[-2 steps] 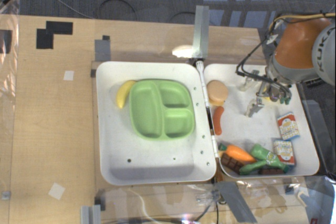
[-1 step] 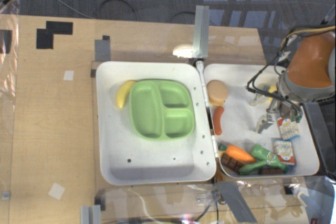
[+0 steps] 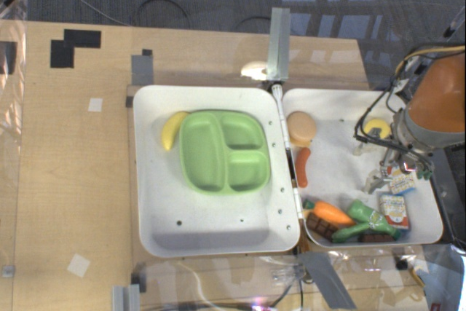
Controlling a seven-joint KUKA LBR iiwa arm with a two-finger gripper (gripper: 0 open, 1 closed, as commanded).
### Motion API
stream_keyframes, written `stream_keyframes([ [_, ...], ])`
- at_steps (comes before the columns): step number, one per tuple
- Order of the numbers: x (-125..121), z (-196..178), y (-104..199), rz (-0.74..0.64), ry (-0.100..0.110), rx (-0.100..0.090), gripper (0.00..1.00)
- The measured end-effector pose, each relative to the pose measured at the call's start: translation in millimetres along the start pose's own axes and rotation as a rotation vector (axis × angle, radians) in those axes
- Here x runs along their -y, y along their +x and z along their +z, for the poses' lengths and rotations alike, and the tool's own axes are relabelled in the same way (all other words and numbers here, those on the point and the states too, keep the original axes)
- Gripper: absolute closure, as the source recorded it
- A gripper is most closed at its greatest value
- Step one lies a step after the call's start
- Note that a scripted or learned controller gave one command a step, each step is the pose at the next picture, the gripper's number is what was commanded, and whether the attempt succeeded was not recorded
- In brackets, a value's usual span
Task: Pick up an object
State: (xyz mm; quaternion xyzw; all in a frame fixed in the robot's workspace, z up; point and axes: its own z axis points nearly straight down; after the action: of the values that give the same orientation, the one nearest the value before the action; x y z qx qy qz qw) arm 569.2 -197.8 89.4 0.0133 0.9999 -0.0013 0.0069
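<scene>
Carton lies just below pincer, whose spread seems unclear.

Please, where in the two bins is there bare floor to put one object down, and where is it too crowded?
Left bin: a bare strip along the near wall, in front of the green divided plate; the banana lies at the plate's left. Right bin: a bare middle patch between the bun, the red sausage and the tool. Crowded: the near edge, around the carrot and small cartons.
</scene>
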Motion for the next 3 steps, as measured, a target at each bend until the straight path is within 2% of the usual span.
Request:
stream_keyframes([
  [1,-4.3,-1.8,48.6,0.061,0.001,0.004,0.0],
  [2,-4.9,-16.3,42.7,0.054,0.005,0.021,1.0],
  [3,8.3,-124.6,1.0,-0.125,0.002,0.003,1.0],
])
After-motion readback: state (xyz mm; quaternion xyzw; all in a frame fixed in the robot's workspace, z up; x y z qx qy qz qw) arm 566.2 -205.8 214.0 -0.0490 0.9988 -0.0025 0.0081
